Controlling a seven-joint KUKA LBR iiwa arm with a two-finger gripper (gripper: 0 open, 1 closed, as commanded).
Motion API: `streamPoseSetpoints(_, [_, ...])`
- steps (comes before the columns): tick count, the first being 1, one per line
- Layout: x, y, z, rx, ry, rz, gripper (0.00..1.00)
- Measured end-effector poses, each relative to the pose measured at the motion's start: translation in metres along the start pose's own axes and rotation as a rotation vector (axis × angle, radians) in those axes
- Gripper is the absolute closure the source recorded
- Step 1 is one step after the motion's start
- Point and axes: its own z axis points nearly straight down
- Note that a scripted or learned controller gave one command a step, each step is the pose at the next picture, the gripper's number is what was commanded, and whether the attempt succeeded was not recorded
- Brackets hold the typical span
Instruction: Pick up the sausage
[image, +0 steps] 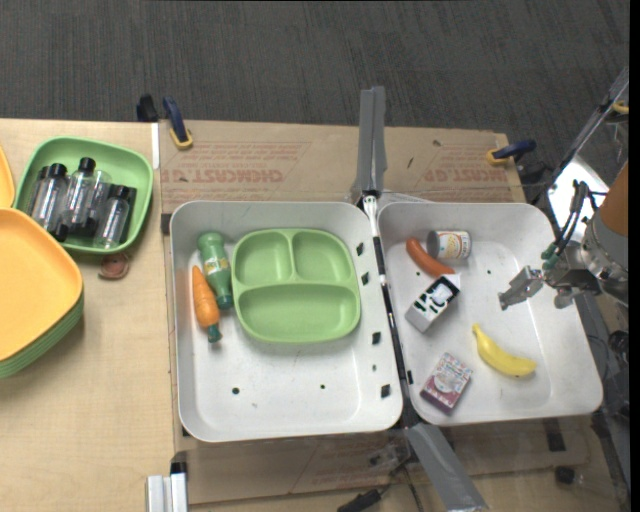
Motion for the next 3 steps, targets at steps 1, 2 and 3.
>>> streamPoseSetpoints(1, [0.01, 0.061, -0.036, -0.003, -0.002, 0.041, 0.0])
streamPoseSetpoints(2, [0.016, 0.141, 0.025, -0.003, -0.003, 0.017, 0.0])
streamPoseSetpoints(3, [0.022, 0.084, 0.106, -0.002, -0.001, 0.017, 0.0])
